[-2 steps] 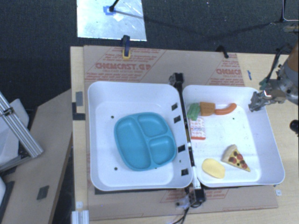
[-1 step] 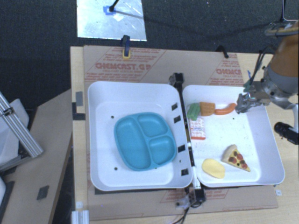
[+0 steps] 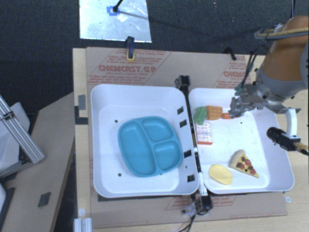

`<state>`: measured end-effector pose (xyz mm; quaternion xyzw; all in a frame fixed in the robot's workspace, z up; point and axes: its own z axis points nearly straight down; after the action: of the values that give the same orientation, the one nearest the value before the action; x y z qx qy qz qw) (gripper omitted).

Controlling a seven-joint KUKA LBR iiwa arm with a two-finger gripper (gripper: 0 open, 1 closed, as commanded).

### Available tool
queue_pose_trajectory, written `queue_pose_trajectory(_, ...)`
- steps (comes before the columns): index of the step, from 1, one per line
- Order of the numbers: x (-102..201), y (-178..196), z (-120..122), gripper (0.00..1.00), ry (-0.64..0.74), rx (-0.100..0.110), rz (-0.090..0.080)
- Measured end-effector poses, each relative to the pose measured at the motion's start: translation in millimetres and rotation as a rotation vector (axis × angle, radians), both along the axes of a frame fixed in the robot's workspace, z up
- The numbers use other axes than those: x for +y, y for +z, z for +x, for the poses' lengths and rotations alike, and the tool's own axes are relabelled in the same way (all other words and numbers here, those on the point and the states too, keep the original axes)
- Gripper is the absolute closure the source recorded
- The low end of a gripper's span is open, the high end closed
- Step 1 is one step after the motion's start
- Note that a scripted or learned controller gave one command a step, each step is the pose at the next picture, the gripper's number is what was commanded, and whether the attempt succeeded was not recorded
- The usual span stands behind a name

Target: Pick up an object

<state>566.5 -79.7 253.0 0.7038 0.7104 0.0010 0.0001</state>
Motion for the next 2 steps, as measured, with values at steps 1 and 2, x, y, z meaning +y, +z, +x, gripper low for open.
queue_pose_trajectory(1, 62.9, -2.9, 4.5, 1.00, 0.001, -0.001, 0.000)
queue_pose_trajectory(2, 117.3, -2.1, 3.0, 1.00, 0.000, 0.000, 0.000)
